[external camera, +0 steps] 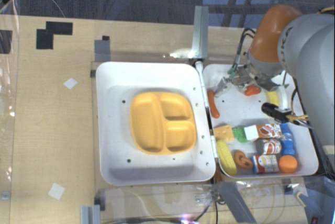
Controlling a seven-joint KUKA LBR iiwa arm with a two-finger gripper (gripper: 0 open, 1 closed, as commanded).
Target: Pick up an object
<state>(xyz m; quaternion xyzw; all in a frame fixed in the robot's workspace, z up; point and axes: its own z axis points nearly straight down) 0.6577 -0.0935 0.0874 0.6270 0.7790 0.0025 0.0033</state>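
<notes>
Red and small, a toy object [252, 90] lay at the far end of the right bin [313, 163], just right of the gripper [234, 79], whose open state or closure could not be told. Nearer lay a hotdog [213, 103], corn [225, 153], cans [267, 163] and an orange [288, 164], while the left bin [112, 165] held a yellow divided tray [162, 122].

We list a divided tray [162, 122] in the left bin [112, 81]; the right bin [309, 163] holds, seemingly, food items [261, 147] crowded at its near end.
</notes>
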